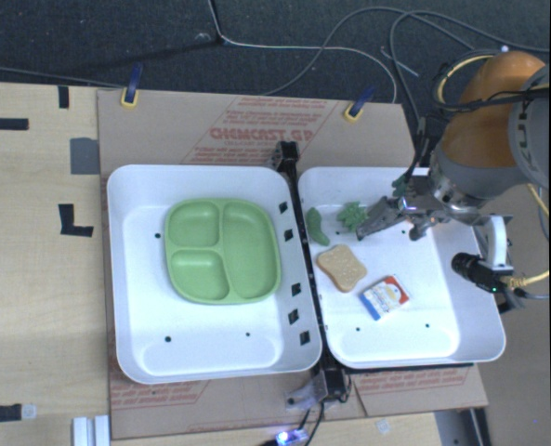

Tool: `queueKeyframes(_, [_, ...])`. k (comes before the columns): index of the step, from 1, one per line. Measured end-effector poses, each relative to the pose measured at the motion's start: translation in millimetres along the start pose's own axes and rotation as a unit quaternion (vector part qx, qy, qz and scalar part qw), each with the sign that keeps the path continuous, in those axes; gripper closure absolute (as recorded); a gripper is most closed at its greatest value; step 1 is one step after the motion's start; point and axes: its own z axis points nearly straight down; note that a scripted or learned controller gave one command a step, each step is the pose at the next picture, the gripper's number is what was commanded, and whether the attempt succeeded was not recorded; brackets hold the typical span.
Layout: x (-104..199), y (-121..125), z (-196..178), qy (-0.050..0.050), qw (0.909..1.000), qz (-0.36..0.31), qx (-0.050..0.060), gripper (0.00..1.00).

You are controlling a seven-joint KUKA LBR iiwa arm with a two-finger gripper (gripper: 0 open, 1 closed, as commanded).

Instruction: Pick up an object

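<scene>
Can't tell whether the gripper (373, 223) is open or closed, it's hovering just beside the green broccoli piece (351, 216) in the right bin (479, 342), nothing lifted, so the pick is not yet done.

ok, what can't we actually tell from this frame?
- Gripper in the camera view: too small and dark to say whether it grips the green toy beside it.
- Green toy: too small to identify.
- Small packet: print too small to read.
- Arm: cut off by the right edge.
- Right bin: its right side is partly covered by the arm.
</scene>
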Motion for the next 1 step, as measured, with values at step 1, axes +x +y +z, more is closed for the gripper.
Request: queueKeyframes(1, [0.3, 2.7, -7.9, -0.001, 1.0000, -0.002, -0.007, 0.00])
